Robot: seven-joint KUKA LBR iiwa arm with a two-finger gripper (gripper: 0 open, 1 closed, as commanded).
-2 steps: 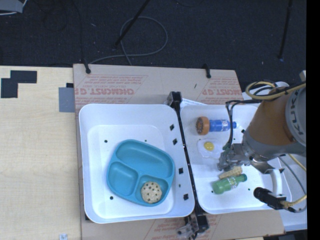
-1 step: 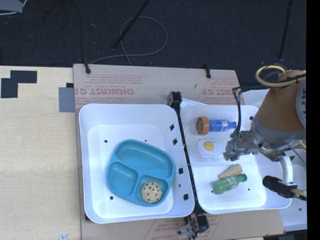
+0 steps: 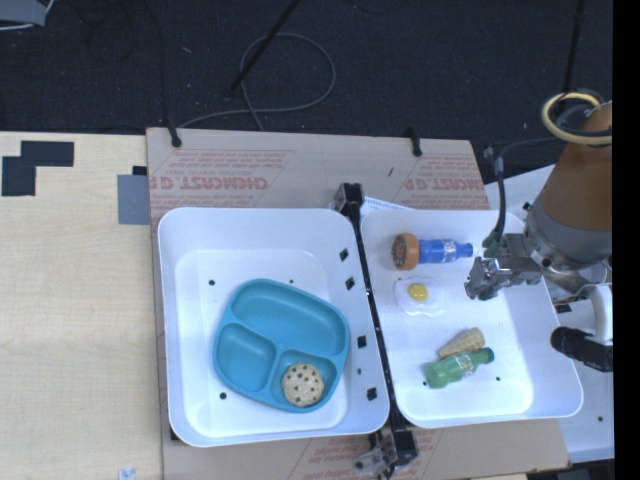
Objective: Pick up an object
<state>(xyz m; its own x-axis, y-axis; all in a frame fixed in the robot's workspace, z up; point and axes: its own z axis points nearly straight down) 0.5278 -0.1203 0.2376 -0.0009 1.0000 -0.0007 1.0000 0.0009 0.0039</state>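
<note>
Positioned over the right bin (image 3: 540, 393), the hand (image 3: 482, 280) hangs at that bin's upper right area, reaching in from the right. Whether it is wide or narrow cannot be told from this view. No object is seen in its grasp.

Objects available in the right bin:
- Blue bottle (image 3: 440, 251) with a brown cap, lying on its side near the bin's far wall, just left of the hand.
- Fried egg toy (image 3: 418, 294), flat on the bin floor, below the blue bottle.
- Ice cream cone (image 3: 460, 343), lying tilted, lower in the bin.
- Green bottle (image 3: 457, 367), lying on its side, touching or just beside the cone.

The left bin (image 3: 190, 258) holds a blue divided plate (image 3: 275, 328). A cookie (image 3: 302, 383) lies in the plate's lower right compartment.

Both bins rest on a cardboard sheet (image 3: 300, 173) on the desk (image 3: 70, 318).
</note>
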